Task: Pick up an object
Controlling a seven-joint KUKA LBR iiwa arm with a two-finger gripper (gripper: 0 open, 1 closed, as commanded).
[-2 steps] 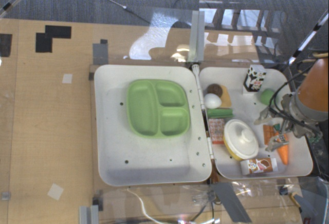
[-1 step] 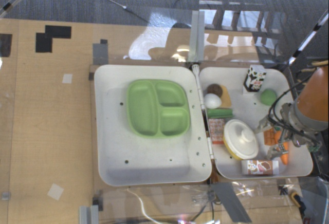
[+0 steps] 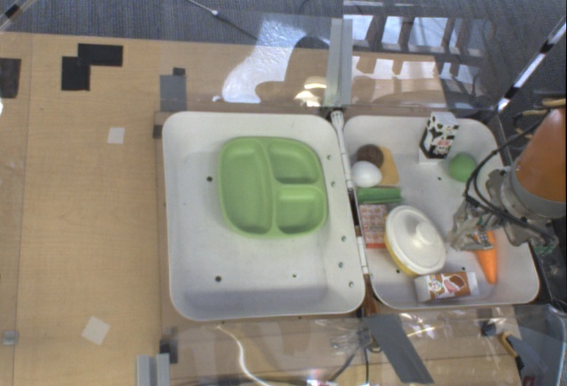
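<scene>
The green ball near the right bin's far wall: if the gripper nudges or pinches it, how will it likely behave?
The green ball looks round and smooth, so a nudge would probably send it rolling across the right bin floor. It lies close to the cow-print carton, which might stop it. A two-finger pinch off its middle may squeeze it out sideways.

Fixed above the bench [image 3: 80, 198], looking down at a slant on both bins [image 3: 190, 198], from moderately far.

The arm [image 3: 532, 189] has an orange band above a grey metal wrist, with black cables looping beside it down toward the gripper [image 3: 469, 232].
</scene>
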